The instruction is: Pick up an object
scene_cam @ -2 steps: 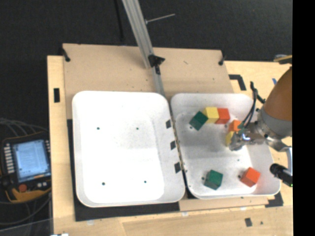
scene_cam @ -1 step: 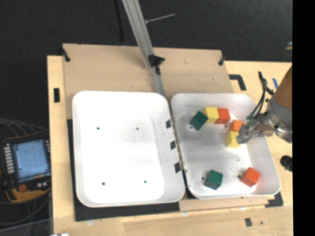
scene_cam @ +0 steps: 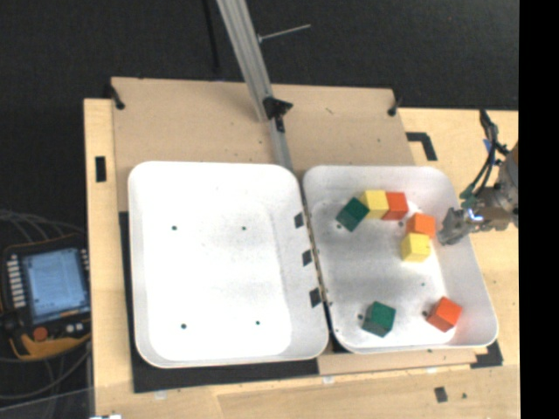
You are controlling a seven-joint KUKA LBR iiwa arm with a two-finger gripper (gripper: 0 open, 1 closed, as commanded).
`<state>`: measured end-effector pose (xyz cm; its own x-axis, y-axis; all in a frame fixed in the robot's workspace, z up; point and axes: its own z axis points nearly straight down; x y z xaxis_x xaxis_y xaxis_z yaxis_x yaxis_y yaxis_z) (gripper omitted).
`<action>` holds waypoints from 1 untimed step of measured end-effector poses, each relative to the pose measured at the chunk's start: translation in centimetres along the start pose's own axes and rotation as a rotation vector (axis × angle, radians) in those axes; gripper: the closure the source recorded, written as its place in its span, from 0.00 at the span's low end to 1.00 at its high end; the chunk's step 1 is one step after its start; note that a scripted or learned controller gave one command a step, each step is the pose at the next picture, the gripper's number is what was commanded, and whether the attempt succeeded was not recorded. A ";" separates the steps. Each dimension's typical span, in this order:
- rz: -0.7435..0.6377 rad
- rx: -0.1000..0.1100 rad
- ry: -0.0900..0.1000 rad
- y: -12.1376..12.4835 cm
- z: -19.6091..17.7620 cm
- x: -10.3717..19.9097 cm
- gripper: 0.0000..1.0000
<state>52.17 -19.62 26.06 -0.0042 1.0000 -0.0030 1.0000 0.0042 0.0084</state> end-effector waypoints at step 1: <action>-0.002 0.005 0.002 0.1 -1.8 -0.1 1.00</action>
